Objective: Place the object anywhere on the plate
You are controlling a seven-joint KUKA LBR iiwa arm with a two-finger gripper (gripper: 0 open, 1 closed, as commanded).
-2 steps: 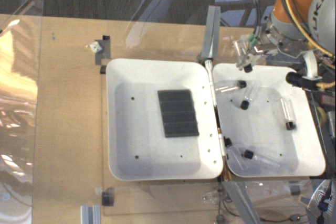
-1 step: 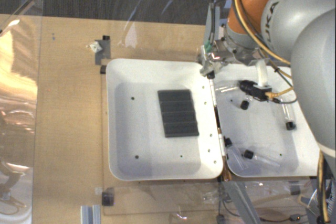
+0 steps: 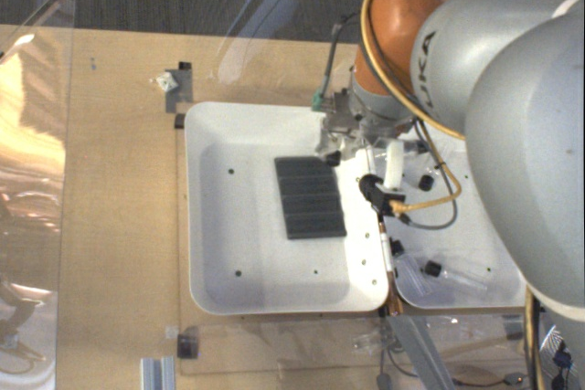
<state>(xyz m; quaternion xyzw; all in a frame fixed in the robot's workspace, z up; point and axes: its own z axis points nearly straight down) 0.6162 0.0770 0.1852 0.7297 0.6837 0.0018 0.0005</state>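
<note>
Okay, dark ribbed plate [image 3: 310, 197] lies flat in the left bin [image 3: 219, 224], centre of frame, slightly tilted. Gripper [image 3: 340, 144] sits just past the plate's upper right corner, by the bin's right wall. Can't tell jaw state. Right bin [image 3: 457, 279] partly under the arm [image 3: 494, 87], lower right.

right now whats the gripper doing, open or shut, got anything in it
Gripper: at the right edge of the left bin, beside the dark ribbed plate. Whether it is open, closed or holding anything cannot be told.
</note>
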